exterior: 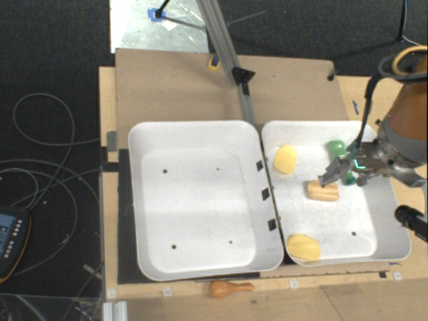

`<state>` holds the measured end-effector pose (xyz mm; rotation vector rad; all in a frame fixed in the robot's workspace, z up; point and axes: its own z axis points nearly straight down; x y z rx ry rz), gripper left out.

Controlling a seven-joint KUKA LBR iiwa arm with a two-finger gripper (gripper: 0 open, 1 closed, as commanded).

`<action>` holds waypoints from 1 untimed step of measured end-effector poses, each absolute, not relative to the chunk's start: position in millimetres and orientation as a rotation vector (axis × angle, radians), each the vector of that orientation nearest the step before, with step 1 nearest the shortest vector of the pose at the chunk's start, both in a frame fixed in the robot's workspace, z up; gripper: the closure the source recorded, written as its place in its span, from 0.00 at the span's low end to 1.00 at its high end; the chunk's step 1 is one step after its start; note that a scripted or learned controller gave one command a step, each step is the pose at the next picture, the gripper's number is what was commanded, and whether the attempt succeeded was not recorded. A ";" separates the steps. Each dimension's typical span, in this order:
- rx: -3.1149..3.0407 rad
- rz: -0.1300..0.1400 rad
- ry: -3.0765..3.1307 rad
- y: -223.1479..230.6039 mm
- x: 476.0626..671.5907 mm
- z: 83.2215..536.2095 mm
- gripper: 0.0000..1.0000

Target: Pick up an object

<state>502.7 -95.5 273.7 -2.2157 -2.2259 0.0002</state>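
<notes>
Step in hand, by my judgement: approach to grasp, nothing lifted yet. Arm (404,122) reached into right bin (384,239). Gripper (332,177) was just above tan piece (323,191); fingers too blurred, cannot tell if apart or together. Next move calls for descent, then closing on it. Bench (200,85) was brown board. Left bin (194,199) white. Floor (53,45) dark carpet, with loose cables (40,139).

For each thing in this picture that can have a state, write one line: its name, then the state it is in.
gripper: low over the right bin, just above the tan block
tan block: lying flat in the right bin
green object: resting in the right bin
upper yellow piece: resting in the right bin
lower yellow piece: against the right bin's near rim
orange object: lying on the bench
</notes>
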 end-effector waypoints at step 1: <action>-2.220 -0.003 -2.224 -95.6 503.1 274.8 0.00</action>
